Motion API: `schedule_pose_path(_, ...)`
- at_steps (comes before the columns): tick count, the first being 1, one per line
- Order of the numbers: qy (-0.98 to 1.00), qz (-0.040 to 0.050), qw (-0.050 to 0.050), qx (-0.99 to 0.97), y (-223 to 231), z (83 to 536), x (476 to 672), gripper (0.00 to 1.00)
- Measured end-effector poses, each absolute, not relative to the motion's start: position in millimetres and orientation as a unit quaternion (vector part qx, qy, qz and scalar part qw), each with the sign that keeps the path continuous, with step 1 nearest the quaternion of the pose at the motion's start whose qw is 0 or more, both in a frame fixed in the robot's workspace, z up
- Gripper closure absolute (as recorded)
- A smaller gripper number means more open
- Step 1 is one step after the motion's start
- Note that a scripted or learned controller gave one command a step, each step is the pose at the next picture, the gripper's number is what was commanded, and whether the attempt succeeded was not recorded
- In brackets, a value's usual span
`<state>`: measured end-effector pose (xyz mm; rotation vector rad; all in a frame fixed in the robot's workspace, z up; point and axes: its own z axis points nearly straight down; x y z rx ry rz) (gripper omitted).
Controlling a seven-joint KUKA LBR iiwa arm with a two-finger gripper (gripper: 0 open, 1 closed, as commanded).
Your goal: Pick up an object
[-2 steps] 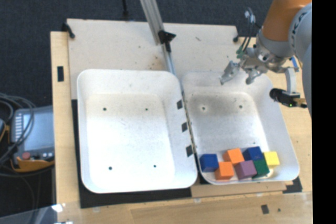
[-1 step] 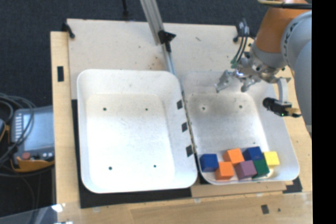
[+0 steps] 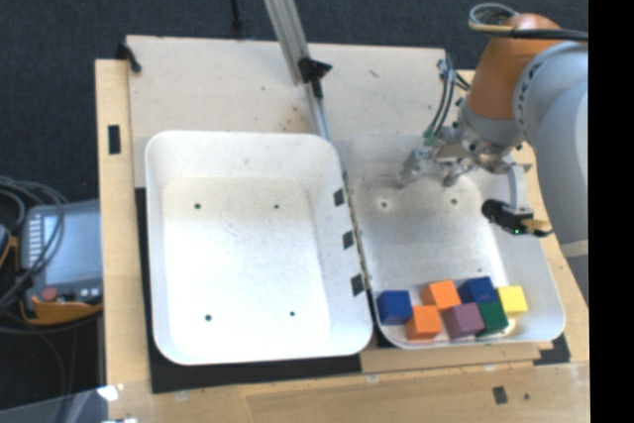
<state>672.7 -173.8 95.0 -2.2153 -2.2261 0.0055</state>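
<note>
Dark carpet surrounds a pale wooden bench (image 3: 277, 79) that carries two shallow white bins side by side. An aluminium post (image 3: 280, 0) slants up from the bench's far edge, and a grey box with cables (image 3: 61, 248) sits on the floor at the left.

The left bin (image 3: 248, 238) shows a bare floor. The right bin (image 3: 436, 233) holds a cluster of small coloured blocks packed along its near edge: a blue block (image 3: 394, 305) at the left, two orange blocks (image 3: 443, 293) and (image 3: 425, 321), a purple block (image 3: 462, 319), a green block (image 3: 493, 315), a second blue block (image 3: 479, 289) and a yellow block (image 3: 512, 299) at the right.

The arm (image 3: 515, 79) reaches in from the right, and its gripper (image 3: 436, 163) hangs over the far part of the right bin, well apart from the blocks. Whether its jaws are apart or together cannot be told from this angle, and nothing is seen between them.

By the look of it, the task is hardly begun: every block lies in the bin, none is lifted. What remains is to travel toward the near edge, come down on one block, close and raise it. The tight packing may make a clean grasp difficult.
</note>
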Motion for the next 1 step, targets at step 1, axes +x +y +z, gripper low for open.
schedule_pose_path(1,-0.709,-0.0002,-0.004,-0.705,-175.1,110.4,675.0,1.0)
